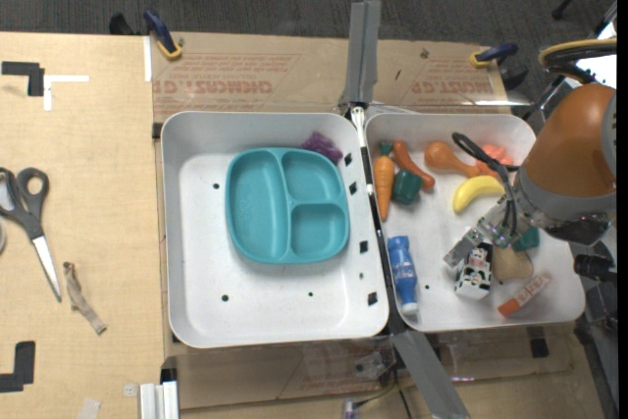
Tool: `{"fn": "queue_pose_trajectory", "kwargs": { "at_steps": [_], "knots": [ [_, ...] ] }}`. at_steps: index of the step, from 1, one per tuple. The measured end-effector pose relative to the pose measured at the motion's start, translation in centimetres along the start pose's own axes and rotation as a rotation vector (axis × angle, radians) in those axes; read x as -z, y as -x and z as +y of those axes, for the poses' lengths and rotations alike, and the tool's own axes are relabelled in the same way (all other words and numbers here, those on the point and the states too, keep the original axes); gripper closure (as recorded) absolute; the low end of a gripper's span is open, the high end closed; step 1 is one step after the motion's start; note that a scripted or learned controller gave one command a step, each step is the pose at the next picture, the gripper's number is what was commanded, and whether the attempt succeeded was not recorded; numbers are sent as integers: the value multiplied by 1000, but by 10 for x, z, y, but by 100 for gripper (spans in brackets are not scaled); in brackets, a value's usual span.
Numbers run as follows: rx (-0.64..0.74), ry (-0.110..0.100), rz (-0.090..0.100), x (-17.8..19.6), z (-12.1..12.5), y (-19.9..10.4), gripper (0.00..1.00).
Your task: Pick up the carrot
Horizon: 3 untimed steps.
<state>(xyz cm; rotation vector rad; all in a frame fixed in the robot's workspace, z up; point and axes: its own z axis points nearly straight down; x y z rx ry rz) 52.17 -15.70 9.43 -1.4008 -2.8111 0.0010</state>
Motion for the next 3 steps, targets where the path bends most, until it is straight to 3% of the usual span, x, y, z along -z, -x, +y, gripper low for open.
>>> {"fn": "queue_pose_trajectory", "kwargs": {
  "at_steps": [1, 2, 3],
  "knots": [
    [-70, 2, -3, 71, 25, 79, 0],
    [-151, 15, -21, 25, 67, 104, 0],
    [-218, 0, -2, -1, 87, 41, 0]
  ]
}}
